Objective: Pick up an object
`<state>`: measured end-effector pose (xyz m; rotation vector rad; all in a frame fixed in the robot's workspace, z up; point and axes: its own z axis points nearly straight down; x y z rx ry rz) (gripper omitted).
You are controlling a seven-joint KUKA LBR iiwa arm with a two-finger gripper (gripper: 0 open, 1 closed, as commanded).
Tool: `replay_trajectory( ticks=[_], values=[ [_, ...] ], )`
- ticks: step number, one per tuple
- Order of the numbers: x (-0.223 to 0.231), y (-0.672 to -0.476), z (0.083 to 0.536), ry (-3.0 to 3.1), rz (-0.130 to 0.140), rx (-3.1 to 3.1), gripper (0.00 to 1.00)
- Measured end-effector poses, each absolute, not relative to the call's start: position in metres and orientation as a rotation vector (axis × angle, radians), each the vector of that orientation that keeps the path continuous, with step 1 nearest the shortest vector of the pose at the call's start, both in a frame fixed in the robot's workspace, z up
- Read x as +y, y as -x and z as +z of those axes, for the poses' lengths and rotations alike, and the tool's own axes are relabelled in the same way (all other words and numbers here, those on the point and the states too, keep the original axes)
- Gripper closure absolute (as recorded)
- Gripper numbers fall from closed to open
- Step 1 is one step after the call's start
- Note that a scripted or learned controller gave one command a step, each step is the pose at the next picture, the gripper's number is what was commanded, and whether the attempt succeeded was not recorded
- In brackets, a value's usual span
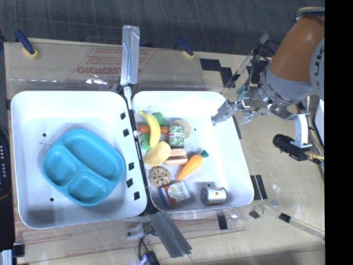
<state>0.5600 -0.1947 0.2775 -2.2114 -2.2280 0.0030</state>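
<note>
The pincer hangs over the upper right corner of the right bin, its grey tips pointing left toward the pile of toys; from here I cannot tell whether it is parted or closed, and nothing sits between the tips. Behind it the grey arm with its orange band comes in from the right.

Left of the pincer, apart from it, the toys crowd the bin's left half. A banana lies along the divider, a small green-labelled can just beside it, and a yellow pear-like piece below. A carrot slants across the middle. Near the front wall lie a cookie, a labelled pouch and a silver can on its side.

The left bin holds a blue divided plate.
</note>
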Motion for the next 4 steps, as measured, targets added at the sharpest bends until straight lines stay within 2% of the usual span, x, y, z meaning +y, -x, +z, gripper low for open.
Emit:
replay_trajectory(
  ticks=[1,2,3,4],
  values=[
    [-0.211,-0.491,0.265,2.229,0.004,-2.211,0.00],
    [-0.169,-0.521,0.103,2.140,0.009,-2.282,0.00],
    [-0.170,-0.524,0.116,2.141,0.004,-2.291,1.00],
    [-0.110,-0.549,0.264,2.281,-0.008,-2.164,1.00]
  ],
)
